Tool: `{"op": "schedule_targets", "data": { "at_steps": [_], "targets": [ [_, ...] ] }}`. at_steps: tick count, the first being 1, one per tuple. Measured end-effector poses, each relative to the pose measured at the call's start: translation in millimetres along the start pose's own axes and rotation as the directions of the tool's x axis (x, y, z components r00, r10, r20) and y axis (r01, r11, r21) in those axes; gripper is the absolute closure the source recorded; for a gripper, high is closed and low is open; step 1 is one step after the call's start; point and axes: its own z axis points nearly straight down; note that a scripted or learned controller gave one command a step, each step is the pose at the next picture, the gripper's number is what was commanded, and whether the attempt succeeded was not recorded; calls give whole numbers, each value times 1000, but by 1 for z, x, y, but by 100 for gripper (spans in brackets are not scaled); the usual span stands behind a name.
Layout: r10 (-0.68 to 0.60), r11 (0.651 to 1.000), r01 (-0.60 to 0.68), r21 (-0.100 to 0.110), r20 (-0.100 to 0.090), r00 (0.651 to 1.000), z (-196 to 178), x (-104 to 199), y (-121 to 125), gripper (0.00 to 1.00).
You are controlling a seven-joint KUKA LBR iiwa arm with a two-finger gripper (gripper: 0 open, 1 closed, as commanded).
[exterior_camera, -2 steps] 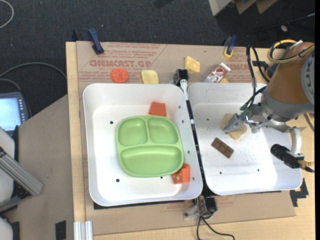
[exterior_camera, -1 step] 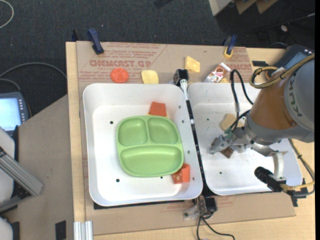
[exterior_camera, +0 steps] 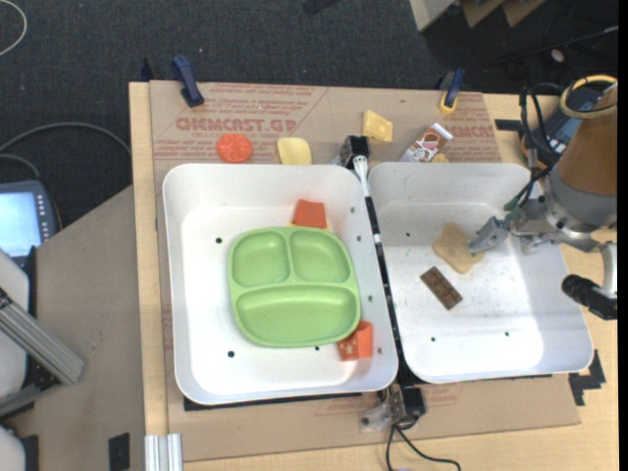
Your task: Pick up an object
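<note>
my gripper point(exterior_camera: 488, 235) sits low in the right bin point(exterior_camera: 510, 356), touching one tan block point(exterior_camera: 453, 248); i cannot tell its opening; one brown bar point(exterior_camera: 441, 287) lies near, long axis upper-left to lower-right; left bin point(exterior_camera: 196, 361): one green plate point(exterior_camera: 292, 286), two orange blocks point(exterior_camera: 309, 214).

The brown cardboard-topped desk point(exterior_camera: 157, 263) bears two shallow white plastic bins, left point(exterior_camera: 186, 292) and right point(exterior_camera: 549, 346), side by side, touching.

Behind them lie a round orange disc point(exterior_camera: 234, 147), two pale yellow pieces point(exterior_camera: 293, 150) point(exterior_camera: 377, 126) and a small printed packet point(exterior_camera: 427, 144).
</note>
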Motion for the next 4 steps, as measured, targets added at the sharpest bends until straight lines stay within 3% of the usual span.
{"op": "schedule_targets", "data": {
  "at_steps": [1,2,3,4],
  "targets": [
    [-14,1000,14,-12,-7,1000,-157,72,10,0],
    [-4,1000,4,21,-12,1000,-63,91,-43,0],
    [-2,1000,2,12,-9,1000,40,79,-47,0],
    [-4,1000,4,6,-7,1000,25,79,-45,100]
  ]
}}
